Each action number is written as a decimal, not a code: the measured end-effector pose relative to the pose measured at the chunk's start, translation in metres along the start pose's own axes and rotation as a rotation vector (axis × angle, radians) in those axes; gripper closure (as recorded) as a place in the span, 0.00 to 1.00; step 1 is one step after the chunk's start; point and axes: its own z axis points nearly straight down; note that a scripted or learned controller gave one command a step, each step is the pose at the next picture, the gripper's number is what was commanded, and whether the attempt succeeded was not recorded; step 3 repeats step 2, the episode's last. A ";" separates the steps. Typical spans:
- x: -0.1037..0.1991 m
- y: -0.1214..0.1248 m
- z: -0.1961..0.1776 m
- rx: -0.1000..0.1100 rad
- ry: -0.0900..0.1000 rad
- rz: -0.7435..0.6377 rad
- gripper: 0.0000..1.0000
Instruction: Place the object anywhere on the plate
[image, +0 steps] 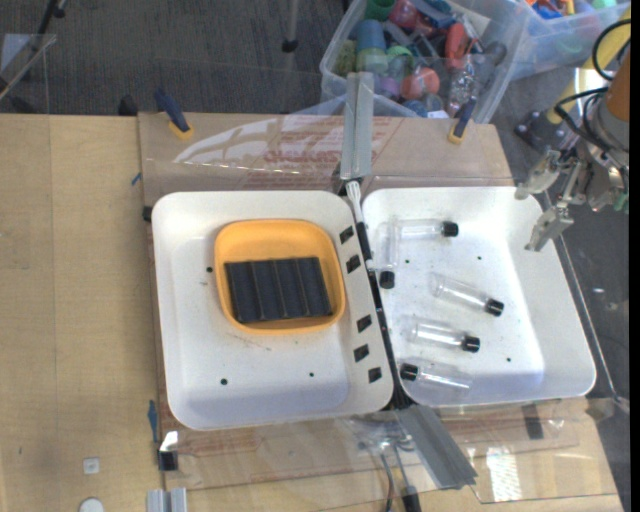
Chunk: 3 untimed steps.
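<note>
A dark ribbed block (278, 289) already lies flat on the yellow plate (228, 243), which sits in the left bin (190, 380) — the block covers the plate's centre and its 6 o'clock half. In the right bin (560, 370) lie several clear tubes with black caps (466, 297), scattered from its centre toward 9 o'clock. The gripper (545, 215) hangs at the right bin's 2 o'clock corner, well apart from the plate — its fingers stand slightly spread with nothing between them.
</note>
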 end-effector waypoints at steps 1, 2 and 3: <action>-0.001 -0.006 -0.003 0.001 -0.004 -0.041 0.00; -0.004 -0.005 0.004 0.001 -0.004 -0.149 0.00; -0.004 -0.005 0.004 0.001 -0.004 -0.149 0.00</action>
